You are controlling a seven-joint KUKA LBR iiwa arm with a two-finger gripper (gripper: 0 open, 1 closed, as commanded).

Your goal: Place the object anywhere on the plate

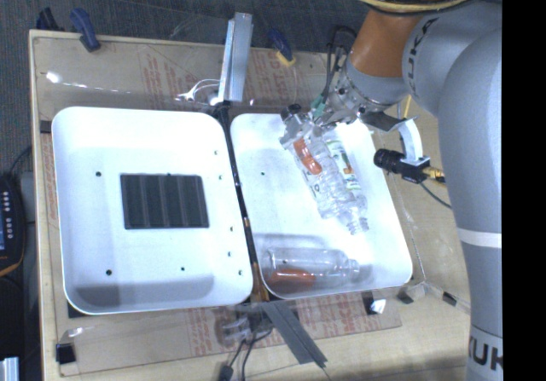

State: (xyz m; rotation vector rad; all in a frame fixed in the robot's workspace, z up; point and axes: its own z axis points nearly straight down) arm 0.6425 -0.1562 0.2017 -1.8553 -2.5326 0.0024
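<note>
Plastic bottle (331,176) hangs tilted over the right bin (264,200), cap end pinched in the gripper (300,125), long axis running down-right; another bottle (309,266) lies below; dark plate (164,200) sits in the left bin (85,166)

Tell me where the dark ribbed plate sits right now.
The dark ribbed plate lies flat in the middle of the left bin, across the divider from the right bin holding two clear plastic bottles.

Two bottles (331,176) (309,266) lie in the right bin (264,149), apparently apart.
</note>
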